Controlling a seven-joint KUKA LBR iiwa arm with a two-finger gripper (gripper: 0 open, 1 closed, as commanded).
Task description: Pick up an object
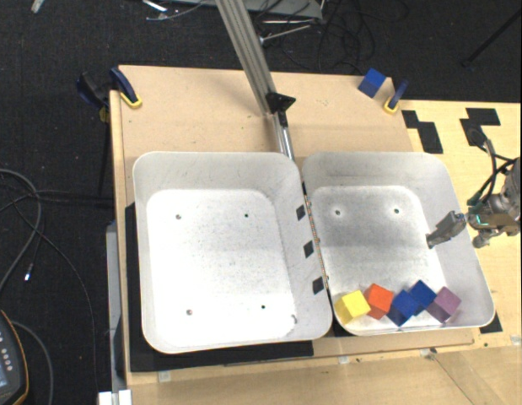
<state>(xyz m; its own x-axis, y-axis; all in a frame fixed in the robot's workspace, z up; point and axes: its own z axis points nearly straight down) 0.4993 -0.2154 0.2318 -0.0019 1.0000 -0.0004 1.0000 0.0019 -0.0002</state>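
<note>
Four small blocks lie in a row along the front wall of the right bin (429, 175): a yellow block (353, 305), an orange block (379, 299), a blue block (412, 301) and a purple block (444, 304). My gripper (454, 241) comes in over the right rim of that bin, above and behind the purple block. It is open, its two fingers spread wide, and nothing is between them. It touches none of the blocks.
The left bin (151, 226) sits beside the right one, their rims meeting at mid-bench. A loose blue block (373, 81) rests on the bench at the back right. A metal pole (248, 45) slants in from the top. Clamps (126, 87) grip the bench corners.
</note>
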